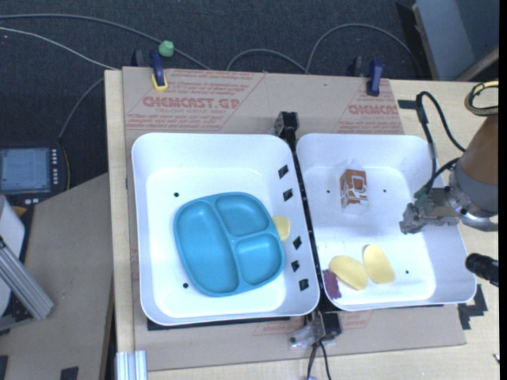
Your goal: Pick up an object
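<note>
Gripper (pixel 413 218) low over the right bin (pixel 412 153).
We cannot tell its fingers' state; the brown packet (pixel 353 188) lies up-left of them, two yellow pieces (pixel 363 267) below-left.

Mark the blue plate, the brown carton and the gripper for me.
blue plate (pixel 228 242): camera view, on the divider ridge at its middle.
brown carton (pixel 353 188): camera view, on its printed top face.
gripper (pixel 411 222): camera view, at its tip, over the right bin.
</note>
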{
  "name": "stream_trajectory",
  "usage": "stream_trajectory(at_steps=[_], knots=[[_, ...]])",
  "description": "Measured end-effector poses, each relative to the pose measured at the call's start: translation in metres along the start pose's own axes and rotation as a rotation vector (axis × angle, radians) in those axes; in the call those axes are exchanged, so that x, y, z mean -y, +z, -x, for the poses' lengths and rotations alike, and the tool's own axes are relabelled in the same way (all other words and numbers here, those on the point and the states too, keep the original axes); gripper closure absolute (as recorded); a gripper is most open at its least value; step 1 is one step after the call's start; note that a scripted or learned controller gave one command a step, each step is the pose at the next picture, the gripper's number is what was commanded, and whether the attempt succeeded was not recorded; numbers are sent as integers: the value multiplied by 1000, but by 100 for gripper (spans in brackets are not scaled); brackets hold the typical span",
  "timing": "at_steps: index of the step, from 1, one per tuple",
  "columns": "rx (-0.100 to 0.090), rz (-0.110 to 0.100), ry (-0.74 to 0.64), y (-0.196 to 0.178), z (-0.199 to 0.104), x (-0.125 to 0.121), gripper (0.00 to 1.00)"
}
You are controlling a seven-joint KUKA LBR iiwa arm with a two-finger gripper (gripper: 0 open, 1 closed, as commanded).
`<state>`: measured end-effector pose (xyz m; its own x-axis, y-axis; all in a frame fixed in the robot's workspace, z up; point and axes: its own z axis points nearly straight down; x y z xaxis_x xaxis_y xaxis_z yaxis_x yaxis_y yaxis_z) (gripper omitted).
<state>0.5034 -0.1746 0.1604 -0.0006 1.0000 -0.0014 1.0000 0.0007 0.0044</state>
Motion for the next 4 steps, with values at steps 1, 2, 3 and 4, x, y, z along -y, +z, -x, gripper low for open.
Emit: stream_trajectory(at_steps=[1,2,3,4], knots=[[0,0,0,-43,-1,2,100],[-1,-1,-1,-64,0,1,100],[-3,-1,-6,-75,-55,-13,100],[-5,-6,-7,-65,-116,-19,100]])
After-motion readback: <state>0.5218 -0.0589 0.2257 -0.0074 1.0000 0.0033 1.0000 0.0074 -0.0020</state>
